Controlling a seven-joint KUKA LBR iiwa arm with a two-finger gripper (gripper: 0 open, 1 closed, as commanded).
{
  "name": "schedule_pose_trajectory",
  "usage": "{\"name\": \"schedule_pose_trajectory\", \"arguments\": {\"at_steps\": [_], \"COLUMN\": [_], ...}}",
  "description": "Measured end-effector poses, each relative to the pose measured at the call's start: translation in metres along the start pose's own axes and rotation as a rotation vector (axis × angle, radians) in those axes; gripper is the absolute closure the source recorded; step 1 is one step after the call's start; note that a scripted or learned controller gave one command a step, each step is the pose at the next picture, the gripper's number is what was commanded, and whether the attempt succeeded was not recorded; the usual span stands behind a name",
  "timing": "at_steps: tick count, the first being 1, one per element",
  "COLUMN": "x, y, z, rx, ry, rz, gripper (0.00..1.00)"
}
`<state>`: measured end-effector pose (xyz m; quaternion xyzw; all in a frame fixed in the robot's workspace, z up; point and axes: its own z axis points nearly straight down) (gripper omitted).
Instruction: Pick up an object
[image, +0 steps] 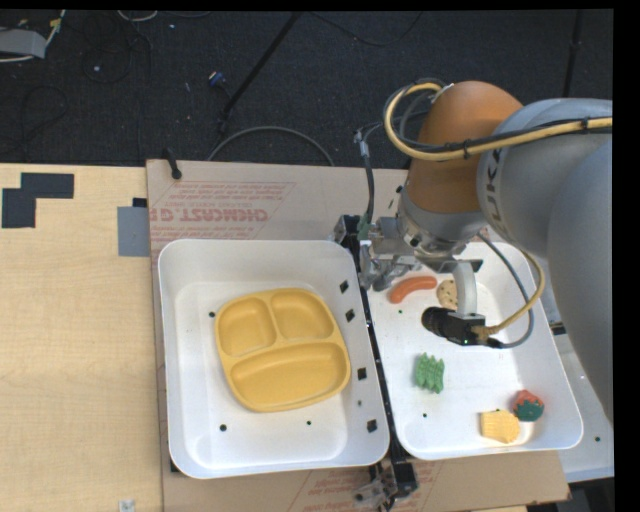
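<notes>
Your jaws sit upper left in the right bin, beside the orange sausage; their opening you cannot tell

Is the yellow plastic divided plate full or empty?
Empty: all three compartments of the yellow plastic divided plate show bare yellow bottoms, with nothing lying in them.

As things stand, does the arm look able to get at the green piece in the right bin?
Probably yes. The green piece lies alone on bare floor of the right bin, nothing over it; the gripper is at that bin's far corner, beside the orange sausage.
</notes>
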<state>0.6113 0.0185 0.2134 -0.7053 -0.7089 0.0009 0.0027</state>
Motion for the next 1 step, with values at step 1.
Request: {"name": "schedule_pose_trajectory", "arguments": {"at_steps": [1], "x": [0.0560], "y": [-0.0024], "z": [0.0055], "rx": [0.001], "ry": [-0.001], "rz": [-0.001], "gripper": [1.00]}}
